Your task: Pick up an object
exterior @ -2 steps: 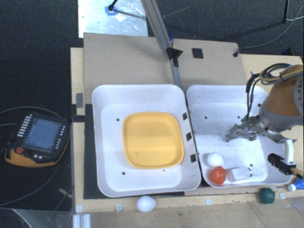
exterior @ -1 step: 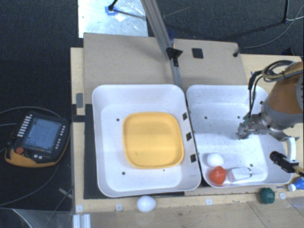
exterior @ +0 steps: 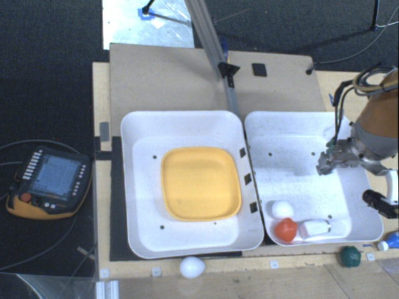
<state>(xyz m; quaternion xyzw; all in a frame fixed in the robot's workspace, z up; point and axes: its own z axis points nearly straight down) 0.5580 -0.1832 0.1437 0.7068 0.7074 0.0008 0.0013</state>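
Progress: nothing lifted yet, I judge; the whole pick is left.
Gripper (exterior: 325, 164): over the right bin (exterior: 293, 126), grip state I cannot tell.
Objects: white ball (exterior: 282, 209), red ball (exterior: 286, 230), white block (exterior: 315, 228) at the bin's near edge.

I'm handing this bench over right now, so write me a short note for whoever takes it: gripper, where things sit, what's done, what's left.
Gripper: over the right bin, near its right wall, above bare floor. Nothing visible between its parts; whether it is open or shut can't be read from this view.
Right bin, front edge: white ball, red ball and a white block, grouped closely.
Left bin: yellow plate.
On the bench outside the bins: white egg-shaped object in front of the left bin, green ball near the right bin's front corner.
Done: no object picked up.
Left: reach an object, grip, lift.
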